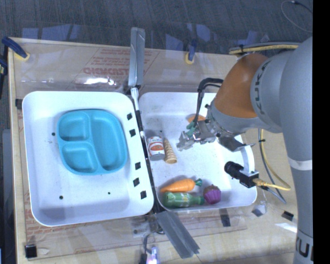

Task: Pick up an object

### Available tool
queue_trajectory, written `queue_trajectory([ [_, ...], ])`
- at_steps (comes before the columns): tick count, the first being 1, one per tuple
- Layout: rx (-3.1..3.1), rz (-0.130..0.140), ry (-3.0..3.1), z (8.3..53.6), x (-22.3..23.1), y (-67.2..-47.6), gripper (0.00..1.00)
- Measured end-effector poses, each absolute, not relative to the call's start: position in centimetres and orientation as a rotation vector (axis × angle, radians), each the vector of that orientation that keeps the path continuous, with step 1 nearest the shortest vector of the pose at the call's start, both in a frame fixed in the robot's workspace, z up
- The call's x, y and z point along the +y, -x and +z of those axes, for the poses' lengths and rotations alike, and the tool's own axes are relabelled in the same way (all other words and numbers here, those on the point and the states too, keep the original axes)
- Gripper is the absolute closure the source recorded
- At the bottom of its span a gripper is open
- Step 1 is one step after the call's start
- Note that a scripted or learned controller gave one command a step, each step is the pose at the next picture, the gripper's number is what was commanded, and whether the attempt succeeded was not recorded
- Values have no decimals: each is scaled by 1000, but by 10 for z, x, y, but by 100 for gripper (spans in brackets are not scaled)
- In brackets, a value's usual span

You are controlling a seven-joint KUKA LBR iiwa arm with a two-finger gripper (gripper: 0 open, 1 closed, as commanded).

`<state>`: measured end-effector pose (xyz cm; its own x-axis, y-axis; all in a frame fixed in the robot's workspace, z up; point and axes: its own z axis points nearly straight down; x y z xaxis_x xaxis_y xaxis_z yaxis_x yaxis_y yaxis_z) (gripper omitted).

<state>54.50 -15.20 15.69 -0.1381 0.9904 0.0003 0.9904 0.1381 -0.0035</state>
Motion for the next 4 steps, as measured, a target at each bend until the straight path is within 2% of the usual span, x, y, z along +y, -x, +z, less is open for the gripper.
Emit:
queue_trajectory([
  [1,-2368,4,2061,157,-152,-545,0],
  [2,-2357,12,2105,94,-113,-550,0],
  [3,-2362,8,2099,107,-112,-552,100],
  [4,-2325,1,2110,207,-105,-515,100],
])
